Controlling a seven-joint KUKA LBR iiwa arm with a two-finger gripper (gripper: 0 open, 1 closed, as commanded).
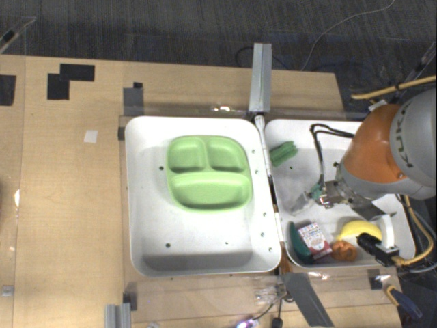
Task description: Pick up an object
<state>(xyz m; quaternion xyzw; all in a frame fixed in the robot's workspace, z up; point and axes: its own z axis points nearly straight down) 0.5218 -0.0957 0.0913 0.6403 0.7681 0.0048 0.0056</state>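
We are seeing the yellow plastic banana (360,230) lying lower right, long axis roughly level; the pincer's (326,195) grip we cannot tell.

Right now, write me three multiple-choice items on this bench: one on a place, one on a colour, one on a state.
1. Where does the divided tray lie?
A. left bin
B. right bin
C. bare bench

2. What colour is the fruit near the right bin's front edge?
A. blue
B. yellow
C. white

3. How does the divided tray sit?
A. on edge
B. hanging over the rim
C. flat, compartments up

Answers: 1 A, it lies in the middle of the left bin. 2 B, it is yellow beside a small box. 3 C, its three compartments face the camera.
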